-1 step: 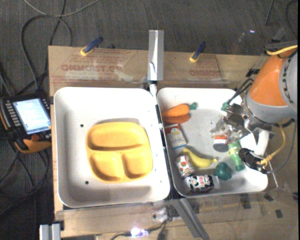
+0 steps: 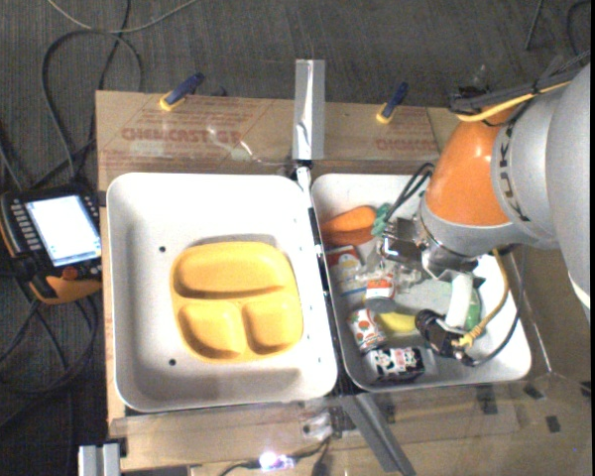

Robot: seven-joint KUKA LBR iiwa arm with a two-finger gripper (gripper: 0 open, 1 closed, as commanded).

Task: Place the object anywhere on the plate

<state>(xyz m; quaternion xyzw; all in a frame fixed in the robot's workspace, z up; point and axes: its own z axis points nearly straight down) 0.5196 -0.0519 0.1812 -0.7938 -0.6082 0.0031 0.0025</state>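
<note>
The arm reaches over the right-hand shallow white bin (image 2: 508,361), and its hand (image 2: 399,254) hangs low above the clutter there, just beside a small red-and-white packet (image 2: 379,288). The wrist hides the grasping end from the camera, so whether the hand is open or closed, and whether it has hold of anything, cannot be told.

The object to be moved lies somewhere in that right bin, though which piece is meant cannot be told. Candidates include a rounded orange plastic piece (image 2: 349,224) against the bin's left wall, a yellow block (image 2: 397,322) and a small black-and-white tin (image 2: 397,363) nearer the front. The yellow three-compartment plastic plate (image 2: 240,298) sits bare in the middle of the left-hand shallow white bin (image 2: 129,266), well apart from the hand.

By the look of it, the picking step is in hand and nothing has reached the plate. The next move calls for a secure grip on one piece, a lift clear of its neighbours and of the ridge between the bins, then a carry leftwards and a release over any compartment.
</note>
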